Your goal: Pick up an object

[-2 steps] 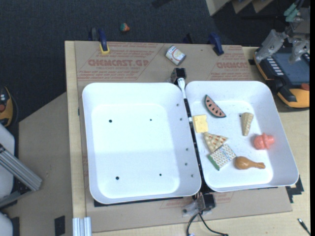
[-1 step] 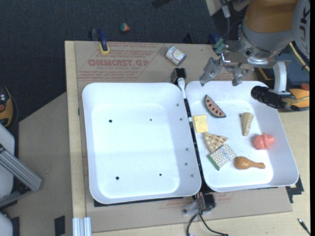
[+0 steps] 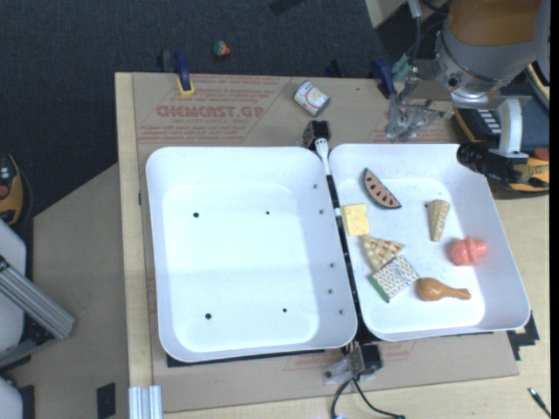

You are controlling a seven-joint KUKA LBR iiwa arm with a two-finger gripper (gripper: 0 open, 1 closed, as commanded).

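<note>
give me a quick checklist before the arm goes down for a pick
1. Objects in the right bin: ok, several toy foods lie there.
2. Targets lie apart: not ok for the cheese, pizza and sandwich, bunched together; ok for the cone, set apart.
3. Gripper over a target: not ok, it hangs above the bench behind the bin's far rim.
4. Gripper empty: cannot tell.
5. Targets away from walls: ok for the watermelon and drumstick.

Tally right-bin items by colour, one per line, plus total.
Red: 1, red-and-green watermelon slice
Yellow: 1, flat yellow cheese square
Tan: 2, ice-cream cone, waffle wedge
Pink: 1, lumpy toy
Chequered green-white: 1, sandwich block
Brown: 1, drumstick
Total: 7
</note>
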